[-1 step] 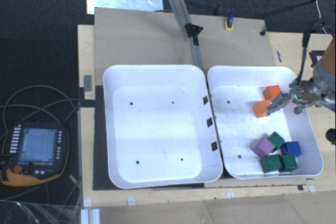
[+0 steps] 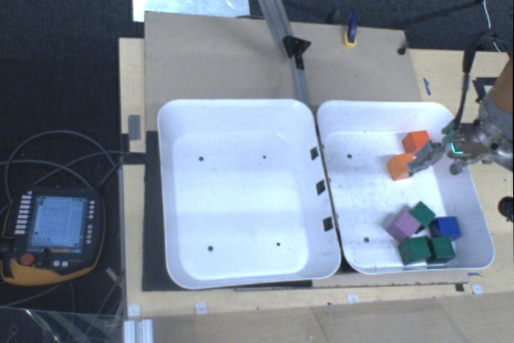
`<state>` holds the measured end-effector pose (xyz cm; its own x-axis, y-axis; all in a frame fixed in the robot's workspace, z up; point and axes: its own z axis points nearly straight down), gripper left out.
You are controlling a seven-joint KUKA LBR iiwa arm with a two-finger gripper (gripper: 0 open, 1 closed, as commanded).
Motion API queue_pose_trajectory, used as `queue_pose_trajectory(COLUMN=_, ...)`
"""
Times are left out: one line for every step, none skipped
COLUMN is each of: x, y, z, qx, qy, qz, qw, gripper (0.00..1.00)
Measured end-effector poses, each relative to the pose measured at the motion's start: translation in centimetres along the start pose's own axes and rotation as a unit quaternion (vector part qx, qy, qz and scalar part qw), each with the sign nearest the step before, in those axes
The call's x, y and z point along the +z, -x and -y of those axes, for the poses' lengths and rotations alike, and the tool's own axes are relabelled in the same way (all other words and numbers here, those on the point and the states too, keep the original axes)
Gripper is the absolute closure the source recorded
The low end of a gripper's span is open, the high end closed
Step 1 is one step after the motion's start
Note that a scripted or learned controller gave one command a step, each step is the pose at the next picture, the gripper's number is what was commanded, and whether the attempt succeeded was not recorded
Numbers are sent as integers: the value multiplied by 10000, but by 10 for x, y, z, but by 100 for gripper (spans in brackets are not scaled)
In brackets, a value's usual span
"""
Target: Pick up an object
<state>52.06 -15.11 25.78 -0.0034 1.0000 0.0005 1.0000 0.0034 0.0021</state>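
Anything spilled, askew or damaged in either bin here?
Nothing stands out. The blocks all sit inside the right bin: two orange blocks near the pincer, and the purple, green and blue ones clustered at its near corner.

Arm (image 2: 491,136) reaching in from right, hand (image 2: 421,159) low, fingers pointing left

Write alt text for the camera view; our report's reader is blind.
The gripper reaches from the right into the right bin, at two orange blocks. Purple, green and blue blocks cluster at that bin's near right corner.
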Motion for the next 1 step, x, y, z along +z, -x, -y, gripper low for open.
queue_pose_trajectory(x=62, y=-1, z=5, qx=8, qy=-34, qz=-5, qw=10000, gripper=0)
